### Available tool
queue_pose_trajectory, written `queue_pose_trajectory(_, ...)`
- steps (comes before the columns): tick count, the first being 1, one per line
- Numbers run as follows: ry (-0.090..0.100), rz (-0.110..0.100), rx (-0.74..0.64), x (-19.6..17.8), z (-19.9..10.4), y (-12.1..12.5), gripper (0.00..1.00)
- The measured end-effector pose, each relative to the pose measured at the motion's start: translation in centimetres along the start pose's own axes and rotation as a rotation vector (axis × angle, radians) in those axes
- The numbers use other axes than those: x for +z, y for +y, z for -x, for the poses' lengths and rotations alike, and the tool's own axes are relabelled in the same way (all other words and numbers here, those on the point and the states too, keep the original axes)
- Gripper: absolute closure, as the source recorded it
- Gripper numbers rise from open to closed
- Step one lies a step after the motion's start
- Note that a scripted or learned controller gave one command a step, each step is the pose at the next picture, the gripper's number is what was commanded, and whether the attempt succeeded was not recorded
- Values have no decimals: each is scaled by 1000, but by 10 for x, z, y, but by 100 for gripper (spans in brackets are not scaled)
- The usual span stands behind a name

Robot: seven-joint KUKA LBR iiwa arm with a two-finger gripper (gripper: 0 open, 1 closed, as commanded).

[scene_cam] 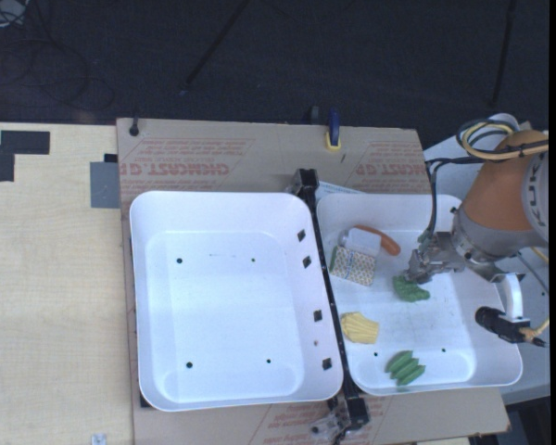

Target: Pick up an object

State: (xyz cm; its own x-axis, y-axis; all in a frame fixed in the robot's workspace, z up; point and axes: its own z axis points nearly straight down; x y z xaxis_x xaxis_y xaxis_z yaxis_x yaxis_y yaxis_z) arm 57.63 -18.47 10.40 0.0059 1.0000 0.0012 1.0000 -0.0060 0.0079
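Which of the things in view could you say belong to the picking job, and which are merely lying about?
Job in hand: gripper, low over the dark green object in the right bin; the likely pick.

Lying about: orange carrot-like piece, checkered block, yellow piece, light green pods, left bin.
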Motion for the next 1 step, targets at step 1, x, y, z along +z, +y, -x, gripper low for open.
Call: queue_pose_trajectory(1, -2, 5, -13, -149, -58, 18, 100)
